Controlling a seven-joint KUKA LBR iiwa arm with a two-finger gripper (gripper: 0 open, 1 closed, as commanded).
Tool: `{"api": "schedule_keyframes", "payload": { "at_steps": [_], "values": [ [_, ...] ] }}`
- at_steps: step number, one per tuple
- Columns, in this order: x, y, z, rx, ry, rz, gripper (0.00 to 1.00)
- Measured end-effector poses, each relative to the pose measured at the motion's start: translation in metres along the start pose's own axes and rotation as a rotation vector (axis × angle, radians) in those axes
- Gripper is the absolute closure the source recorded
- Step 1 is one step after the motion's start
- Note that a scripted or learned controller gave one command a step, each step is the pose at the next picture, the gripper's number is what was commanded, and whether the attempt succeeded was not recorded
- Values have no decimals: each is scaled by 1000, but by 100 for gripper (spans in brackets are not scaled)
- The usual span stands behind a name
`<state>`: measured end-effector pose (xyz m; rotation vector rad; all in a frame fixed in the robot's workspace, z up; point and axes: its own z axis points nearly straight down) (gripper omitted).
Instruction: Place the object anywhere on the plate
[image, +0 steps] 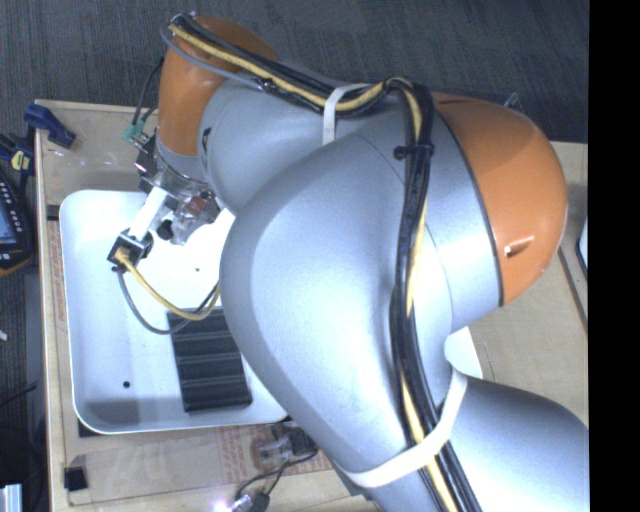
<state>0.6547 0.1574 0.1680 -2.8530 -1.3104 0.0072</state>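
My arm's grey body and orange band cover most of the camera view. Its wrist end with the gripper (172, 218) hangs over the far part of the left white bin (85, 300). A small black connector (128, 246) and a looping yellow cable (160, 300) dangle from the wrist. A black ribbed rectangular block (210, 365) lies on the bin floor near the front, its right side hidden under the arm. The arm hides the bin's right part and everything beyond it.
The left bin's floor shows a small dark speck (127, 383) near the front left. The wooden bench (130, 465) runs around the bin, with blue clamps (45, 125) at the far left corner and loose wiring (270, 450) at the front edge.
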Motion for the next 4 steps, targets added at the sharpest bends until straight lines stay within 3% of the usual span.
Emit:
{"api": "schedule_keyframes", "payload": {
  "at_steps": [1,2,3,4],
  "values": [
    [37,-52,-95,-1,4,77,100],
    [44,-46,-142,0,3,-303,100],
    [-13,-46,-254,-2,4,-478,100],
    [-65,-144,-167,1,-4,-210,100]
  ]
}}
